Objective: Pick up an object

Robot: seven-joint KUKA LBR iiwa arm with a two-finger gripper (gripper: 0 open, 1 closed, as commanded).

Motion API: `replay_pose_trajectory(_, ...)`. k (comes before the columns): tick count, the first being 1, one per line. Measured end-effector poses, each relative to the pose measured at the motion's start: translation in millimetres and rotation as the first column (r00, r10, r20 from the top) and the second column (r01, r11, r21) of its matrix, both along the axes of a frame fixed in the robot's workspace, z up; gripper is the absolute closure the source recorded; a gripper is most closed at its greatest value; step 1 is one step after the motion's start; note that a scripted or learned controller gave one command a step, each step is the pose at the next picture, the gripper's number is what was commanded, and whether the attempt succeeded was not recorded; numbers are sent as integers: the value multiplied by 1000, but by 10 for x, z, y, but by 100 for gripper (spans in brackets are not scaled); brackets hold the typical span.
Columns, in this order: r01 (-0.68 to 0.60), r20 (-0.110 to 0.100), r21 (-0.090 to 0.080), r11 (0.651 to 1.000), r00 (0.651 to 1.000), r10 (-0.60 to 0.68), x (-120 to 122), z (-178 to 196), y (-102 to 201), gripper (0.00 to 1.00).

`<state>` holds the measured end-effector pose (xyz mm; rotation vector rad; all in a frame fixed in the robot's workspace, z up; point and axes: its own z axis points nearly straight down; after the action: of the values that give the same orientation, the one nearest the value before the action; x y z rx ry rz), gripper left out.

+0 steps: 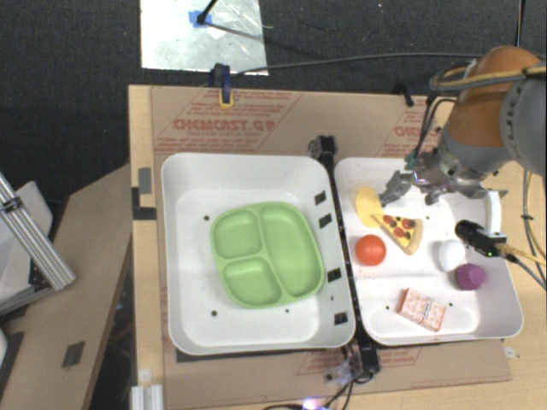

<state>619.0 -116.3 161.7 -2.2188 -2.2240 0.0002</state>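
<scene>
A green tray [267, 254] sits in the left bin [184, 186]. In the right bin [504, 319], the gripper [414, 186] hangs at twelve o'clock, fingers apart and holding nothing, just above the banana [367, 203] and pizza slice [403, 231]. A tomato [370, 250] lies at nine o'clock.

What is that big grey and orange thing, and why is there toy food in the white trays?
That is a robot arm, reaching in from the right. At its end is a gripper, like a two-finger hand, and it hangs over the right bin. The picture comes from one camera fixed above the bench, looking down at a slant. The right bin holds toy things: a pizza slice, a yellow piece beside it, a red ball, a white egg, a purple piece and a small pink packet. The left bin holds a green plate with three sections. The robot's job is to pick something up. Nothing shows between its fingers.
</scene>
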Motion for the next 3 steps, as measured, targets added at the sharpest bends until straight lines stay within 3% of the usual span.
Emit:
replay_pose_trajectory(1, 1, 0, 0, 1000, 1000, -1, 10, -410, 32, 0)
replay_pose_trajectory(2, 2, 4, 0, 1000, 1000, -2, 20, -287, 28, 100)
replay_pose_trajectory(3, -1, 6, -1, 1000, 1000, 1, 39, 353, -2, 100)
